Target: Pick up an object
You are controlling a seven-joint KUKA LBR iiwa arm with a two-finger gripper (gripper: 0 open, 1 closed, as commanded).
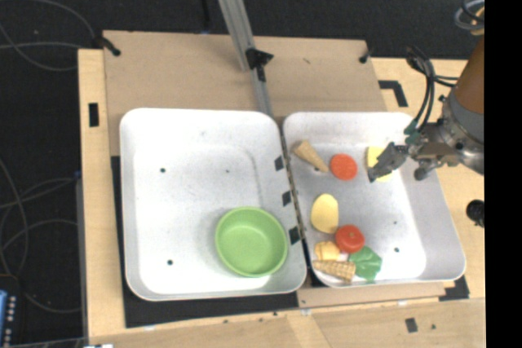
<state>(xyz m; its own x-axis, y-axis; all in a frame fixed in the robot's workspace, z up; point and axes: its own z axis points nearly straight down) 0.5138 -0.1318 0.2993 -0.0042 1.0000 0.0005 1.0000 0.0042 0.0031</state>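
- Gripper (383, 165) over the right bin (424, 224), far side, just beside a yellow piece (373, 155); opening and hold: cannot tell.
- Orange ball (343, 167) left of it, cone (309, 156) further left.
- Green bowl (251, 241) in the left bin (179, 175), near right corner.

No text, label, brand, number or sign can be read on anything here.

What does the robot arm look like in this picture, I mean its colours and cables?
The arm is grey metal, with an orange-brown band on its upper part at the frame's right edge. Black cables loop beside it. Its hand is dark, almost black.
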